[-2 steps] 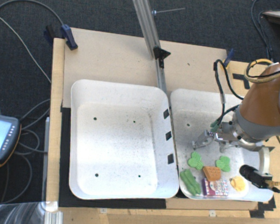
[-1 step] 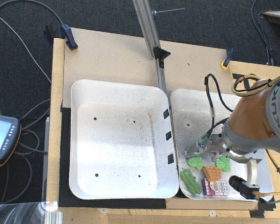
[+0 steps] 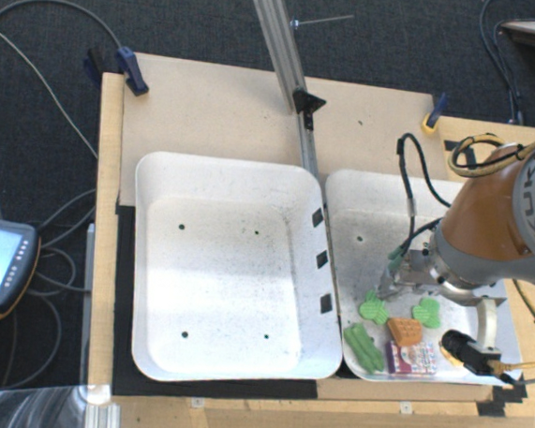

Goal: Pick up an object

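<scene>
Several small things lie at the near end of the right bin (image 3: 369, 185). They are a round green piece (image 3: 373, 311), a second green piece (image 3: 428, 311), a long green piece (image 3: 364, 347), an orange block (image 3: 405, 331) and a purple and white packet (image 3: 412, 360). My gripper (image 3: 395, 285) hangs low in this bin, just above and behind the round green piece. The grey and orange arm hides the bin's right side. I see nothing held.
The left bin (image 3: 148, 183) is beside the right one, divided from it by a wall with black clips (image 3: 322, 259). A slanted metal pole (image 3: 282, 45) crosses the back of the bench. Blue clamps (image 3: 131, 68) sit at the bench's back corners.
</scene>
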You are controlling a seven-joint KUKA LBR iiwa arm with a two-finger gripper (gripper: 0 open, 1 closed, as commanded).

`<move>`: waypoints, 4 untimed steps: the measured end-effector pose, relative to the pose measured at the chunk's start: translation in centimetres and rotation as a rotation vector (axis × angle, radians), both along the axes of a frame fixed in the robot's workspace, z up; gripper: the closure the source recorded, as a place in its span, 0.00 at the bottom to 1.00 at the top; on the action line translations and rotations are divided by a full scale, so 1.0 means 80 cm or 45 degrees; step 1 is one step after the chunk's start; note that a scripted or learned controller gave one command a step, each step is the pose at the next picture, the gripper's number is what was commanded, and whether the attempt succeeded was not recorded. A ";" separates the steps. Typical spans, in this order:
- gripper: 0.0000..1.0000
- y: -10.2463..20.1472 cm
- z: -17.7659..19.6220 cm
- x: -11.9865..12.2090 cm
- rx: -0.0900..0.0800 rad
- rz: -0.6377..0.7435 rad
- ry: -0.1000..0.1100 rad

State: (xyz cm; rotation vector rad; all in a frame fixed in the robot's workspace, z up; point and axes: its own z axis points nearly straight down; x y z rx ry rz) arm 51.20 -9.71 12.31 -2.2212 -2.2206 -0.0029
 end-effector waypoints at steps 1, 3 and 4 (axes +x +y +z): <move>1.00 0.013 0.065 -0.002 -0.002 0.003 -0.006; 1.00 0.018 0.187 -0.002 -0.003 0.002 -0.008; 1.00 0.095 0.186 0.003 0.001 0.010 -0.001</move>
